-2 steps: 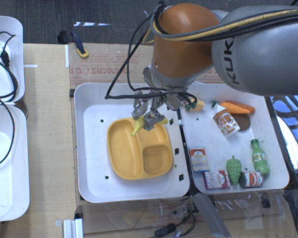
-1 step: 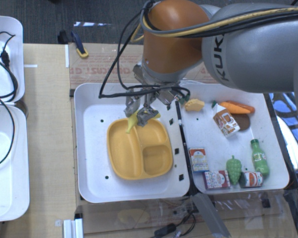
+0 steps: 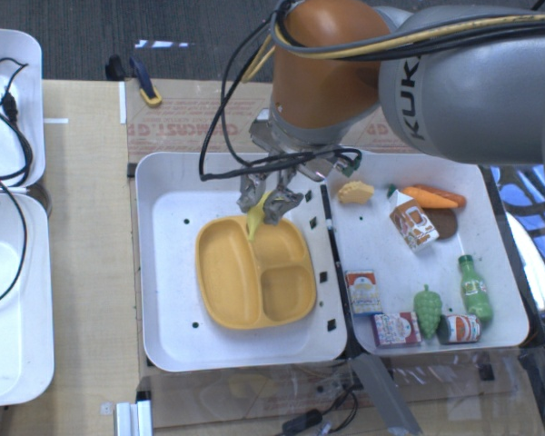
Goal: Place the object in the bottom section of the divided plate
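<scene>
- Yellow object (image 3: 254, 218), a slim banana-like piece, sits pinched between the fingers of the gripper (image 3: 271, 202) over the top rim of the divided plate (image 3: 225, 284) in the left bin (image 3: 163, 271).
- Gripper fingers close narrowly on the object's upper end; its lower tip hangs free just above the plate's upper right section.
- Its long axis runs steeply, from upper right at the fingers down to lower left, the free tip pointing toward the plate.
- A release from here would likely drop the piece into the upper section or onto the rim, not into the bottom section nearer the camera, since the arm (image 3: 409, 71) hangs over the plate's far edge.
- The hold looks slight, taken near one end, so the piece could swing or slip during the carry across the plate's ridge.
- Toy groceries, among them a carrot (image 3: 433, 196) and a green bottle (image 3: 473, 287), lie well apart in the right bin (image 3: 509, 271).
</scene>
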You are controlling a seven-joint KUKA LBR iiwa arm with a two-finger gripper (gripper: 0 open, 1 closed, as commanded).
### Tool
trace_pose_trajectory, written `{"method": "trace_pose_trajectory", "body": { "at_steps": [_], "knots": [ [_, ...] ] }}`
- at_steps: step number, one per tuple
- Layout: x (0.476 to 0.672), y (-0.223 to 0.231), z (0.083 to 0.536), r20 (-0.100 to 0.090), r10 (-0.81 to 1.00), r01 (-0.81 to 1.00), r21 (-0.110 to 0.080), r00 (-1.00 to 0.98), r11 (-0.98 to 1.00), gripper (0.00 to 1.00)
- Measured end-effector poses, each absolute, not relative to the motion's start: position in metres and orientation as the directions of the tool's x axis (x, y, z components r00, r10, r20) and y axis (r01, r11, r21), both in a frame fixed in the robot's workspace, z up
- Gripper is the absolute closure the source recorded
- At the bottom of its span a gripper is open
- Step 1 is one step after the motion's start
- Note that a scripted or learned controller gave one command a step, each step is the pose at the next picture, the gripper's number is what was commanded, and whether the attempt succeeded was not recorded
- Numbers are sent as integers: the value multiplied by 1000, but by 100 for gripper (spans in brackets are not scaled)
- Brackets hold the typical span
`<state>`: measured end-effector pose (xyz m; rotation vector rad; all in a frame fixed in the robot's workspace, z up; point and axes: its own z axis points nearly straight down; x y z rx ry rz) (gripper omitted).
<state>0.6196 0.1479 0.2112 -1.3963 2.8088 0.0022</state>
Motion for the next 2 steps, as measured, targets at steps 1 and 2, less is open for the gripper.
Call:
{"method": "trace_pose_trajectory", "body": {
  "at_steps": [1, 2],
  "knots": [
    [617, 168, 213, -5, -839, -839, -2, -544, 544, 100],
    [613, 164, 242, -6, -915, -915, -3, -403, 403, 100]
  ]
}}
